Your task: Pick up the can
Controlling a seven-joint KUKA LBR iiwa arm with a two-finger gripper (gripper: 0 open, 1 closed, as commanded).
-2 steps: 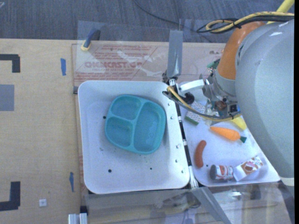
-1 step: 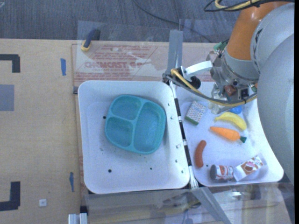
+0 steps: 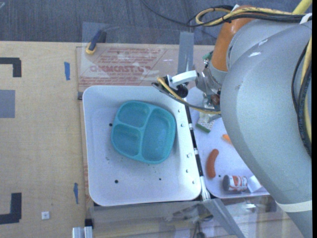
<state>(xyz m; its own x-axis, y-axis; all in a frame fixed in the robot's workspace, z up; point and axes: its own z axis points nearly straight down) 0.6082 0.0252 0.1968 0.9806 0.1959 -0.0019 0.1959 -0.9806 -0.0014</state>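
Task not started as far as I can judge: can (image 3: 235, 183) lies untouched on its side in right bin (image 3: 218, 190), near front edge, just right of orange sausage-shaped thing (image 3: 212, 163). Can small, silvery end facing left, red-and-white label, looks undented; partly tucked under my arm (image 3: 270, 118). My pincer (image 3: 214, 102) sits over far end of right bin, well apart from can; whether clenched or released, cannot tell. Left bin (image 3: 99, 182) holds teal divided plate (image 3: 143, 131). Left to do: approach, grasp, lift.
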